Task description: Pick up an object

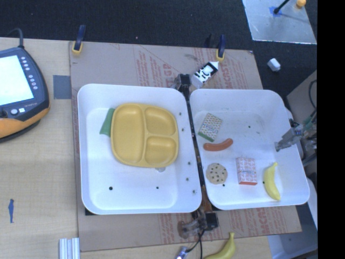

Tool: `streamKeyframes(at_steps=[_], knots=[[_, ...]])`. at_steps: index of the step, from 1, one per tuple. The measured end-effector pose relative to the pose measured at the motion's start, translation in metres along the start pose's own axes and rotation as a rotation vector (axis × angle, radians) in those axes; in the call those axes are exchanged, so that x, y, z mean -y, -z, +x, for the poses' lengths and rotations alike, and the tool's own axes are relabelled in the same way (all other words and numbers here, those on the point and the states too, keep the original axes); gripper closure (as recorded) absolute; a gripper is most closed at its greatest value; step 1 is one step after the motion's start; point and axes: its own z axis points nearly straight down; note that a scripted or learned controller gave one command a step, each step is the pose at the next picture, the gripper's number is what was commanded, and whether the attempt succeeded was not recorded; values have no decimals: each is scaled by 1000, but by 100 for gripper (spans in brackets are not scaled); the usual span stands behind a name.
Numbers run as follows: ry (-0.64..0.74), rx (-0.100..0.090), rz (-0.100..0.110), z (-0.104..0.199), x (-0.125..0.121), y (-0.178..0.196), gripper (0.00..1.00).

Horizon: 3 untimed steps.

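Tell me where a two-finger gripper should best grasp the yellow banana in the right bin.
Probably across the middle of the yellow banana, coming straight down from above. It lies flat, running roughly top to bottom, so fingers should close across its narrow width. The bin's right wall sits close, leaving less room on that side.

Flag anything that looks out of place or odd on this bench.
Two things. A second banana lies outside the bins on the bench's front edge, while another banana sits in the right bin. In the left bin, a green item is tucked under the yellow tray.
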Motion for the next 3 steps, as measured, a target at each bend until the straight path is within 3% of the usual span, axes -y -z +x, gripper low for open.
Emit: streamKeyframes(at_steps=[2,3], knots=[[2,2,-6,13,10,-156,0],[8,0,-5,13,9,-146,100]])
